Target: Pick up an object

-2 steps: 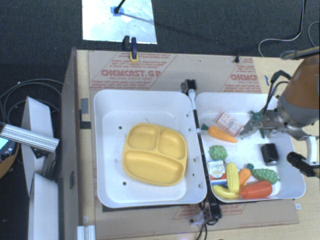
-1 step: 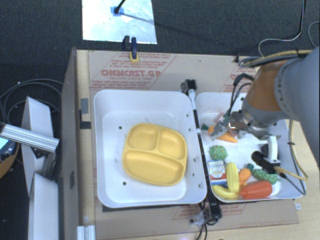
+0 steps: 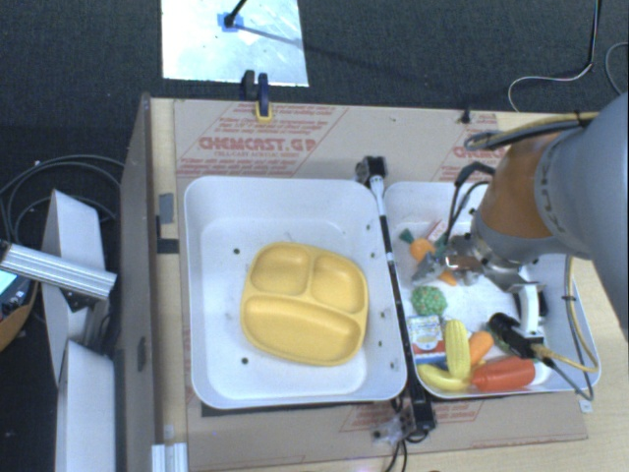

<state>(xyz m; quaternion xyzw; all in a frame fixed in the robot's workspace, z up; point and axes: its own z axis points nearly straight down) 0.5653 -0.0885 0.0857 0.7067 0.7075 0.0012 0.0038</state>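
hovering over right bin [image 3: 403, 205], fingers [image 3: 454, 261] beside orange toy [image 3: 424, 248]; grip state unclear.

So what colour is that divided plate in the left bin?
Yellow: the divided plate shows plainly in the camera view.

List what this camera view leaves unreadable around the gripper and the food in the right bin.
- Gripper: its fingers blur into the wrist, so open or shut cannot be told.
- Orange piece beside the gripper: too small and partly covered to identify.
- Right bin: the arm hides its far right part.
- Small packet by the corn: print too small to read.
- Red item: partly covered by a black cable.
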